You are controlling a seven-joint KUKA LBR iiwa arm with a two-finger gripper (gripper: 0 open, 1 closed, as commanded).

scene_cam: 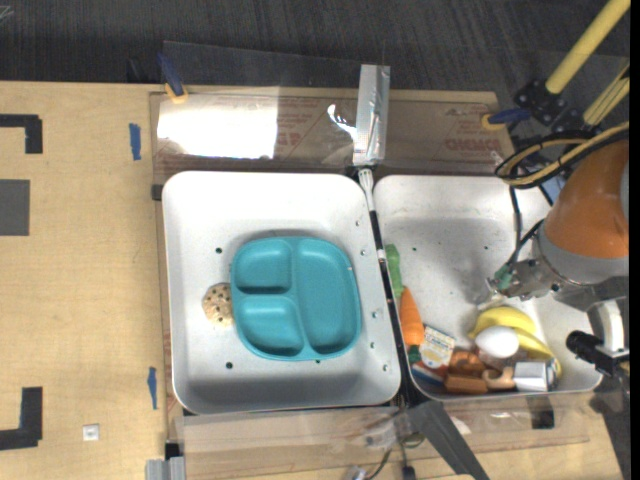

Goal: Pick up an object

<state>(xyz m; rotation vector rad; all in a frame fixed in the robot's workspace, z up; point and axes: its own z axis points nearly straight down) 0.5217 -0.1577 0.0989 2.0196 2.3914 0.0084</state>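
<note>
On the table (80, 298), the right bin (450, 218) holds a heap at its near edge: banana (515, 325), carrot (410, 318), white egg (497, 343). The arm's pincer (510, 283) hangs just above the banana; its grip cannot be told.

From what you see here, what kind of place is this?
Probably a robotics lab bench for grasping trials: two white bins, toy food such as a banana and carrot, and a grey-orange arm.
</note>
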